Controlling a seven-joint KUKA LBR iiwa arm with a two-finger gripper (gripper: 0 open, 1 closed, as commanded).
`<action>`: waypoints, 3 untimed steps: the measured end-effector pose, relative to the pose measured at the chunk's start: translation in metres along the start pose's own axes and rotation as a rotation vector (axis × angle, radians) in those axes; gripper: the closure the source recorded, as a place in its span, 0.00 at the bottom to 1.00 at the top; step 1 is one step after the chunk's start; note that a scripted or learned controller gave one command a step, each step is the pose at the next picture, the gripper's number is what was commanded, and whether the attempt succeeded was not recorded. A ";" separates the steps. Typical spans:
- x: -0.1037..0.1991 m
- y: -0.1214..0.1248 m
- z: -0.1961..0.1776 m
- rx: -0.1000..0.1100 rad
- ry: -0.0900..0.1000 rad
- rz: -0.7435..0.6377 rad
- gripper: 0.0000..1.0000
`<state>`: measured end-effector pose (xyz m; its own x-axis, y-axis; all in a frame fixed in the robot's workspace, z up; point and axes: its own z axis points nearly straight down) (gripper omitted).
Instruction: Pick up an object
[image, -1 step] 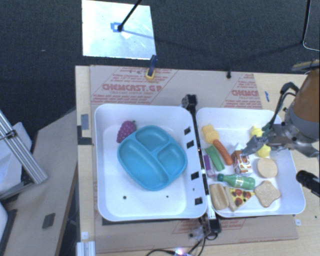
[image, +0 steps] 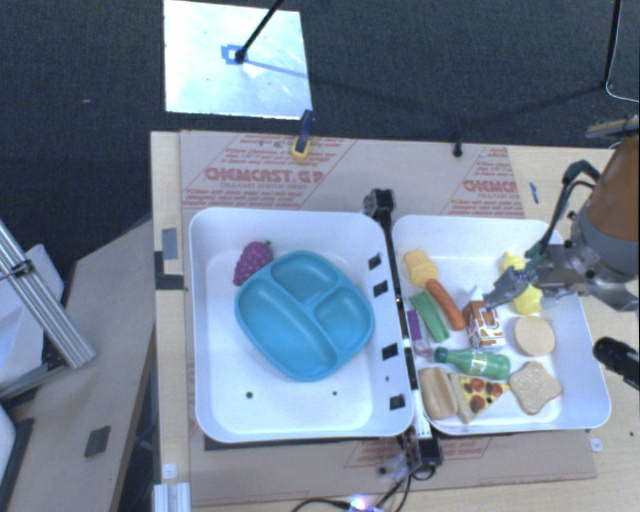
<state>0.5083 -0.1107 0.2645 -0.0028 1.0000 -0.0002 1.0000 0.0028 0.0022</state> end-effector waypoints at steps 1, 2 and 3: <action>0.011 0.001 0.056 0.005 0.001 0.001 0.00; 0.008 0.001 0.098 0.005 0.001 0.002 0.00; 0.009 0.007 0.153 -0.008 -0.008 0.005 0.00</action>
<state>0.5155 -0.1020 0.1117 0.0021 1.0000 -0.0078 0.9999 -0.0021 0.0106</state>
